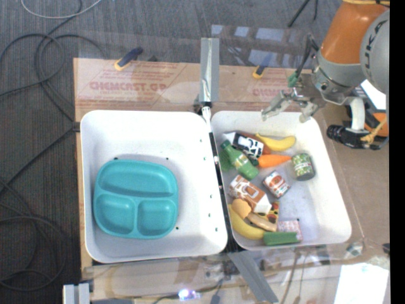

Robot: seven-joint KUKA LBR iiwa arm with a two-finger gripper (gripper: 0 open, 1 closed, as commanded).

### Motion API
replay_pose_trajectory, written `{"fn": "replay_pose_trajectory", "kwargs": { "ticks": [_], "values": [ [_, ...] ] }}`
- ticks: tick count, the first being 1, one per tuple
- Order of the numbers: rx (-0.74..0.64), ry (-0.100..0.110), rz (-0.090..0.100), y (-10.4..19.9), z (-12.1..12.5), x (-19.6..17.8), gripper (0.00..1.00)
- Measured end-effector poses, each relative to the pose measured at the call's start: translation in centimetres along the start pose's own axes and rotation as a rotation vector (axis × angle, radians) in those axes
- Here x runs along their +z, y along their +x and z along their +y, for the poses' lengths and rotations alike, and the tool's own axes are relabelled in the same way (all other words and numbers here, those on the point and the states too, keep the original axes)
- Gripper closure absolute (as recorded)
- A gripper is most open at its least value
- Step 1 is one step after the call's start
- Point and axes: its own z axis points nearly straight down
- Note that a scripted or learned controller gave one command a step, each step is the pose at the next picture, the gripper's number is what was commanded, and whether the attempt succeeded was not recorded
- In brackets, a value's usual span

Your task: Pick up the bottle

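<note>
A green bottle (238, 159) lies tilted at the left side of the right bin (331, 195), beside a black and white carton (248, 144). My gripper (290, 108) hovers over the bin's far rim, up and to the right of the bottle. Its two fingers are spread apart with nothing between them.
The right bin also holds a banana (277, 142), a carrot (274, 160), a small green can (303, 166), snack packs (247, 189), a second banana (243, 223) and a green block (281, 237). A teal divided plate (135, 197) lies in the left bin (101, 132).
</note>
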Motion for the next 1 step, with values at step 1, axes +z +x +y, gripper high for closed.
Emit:
{"fn": "replay_pose_trajectory", "kwargs": {
  "ticks": [1],
  "values": [
    [-0.209,-0.002,-0.001,1.92,-2.09,13.55,0.0]
  ]
}}
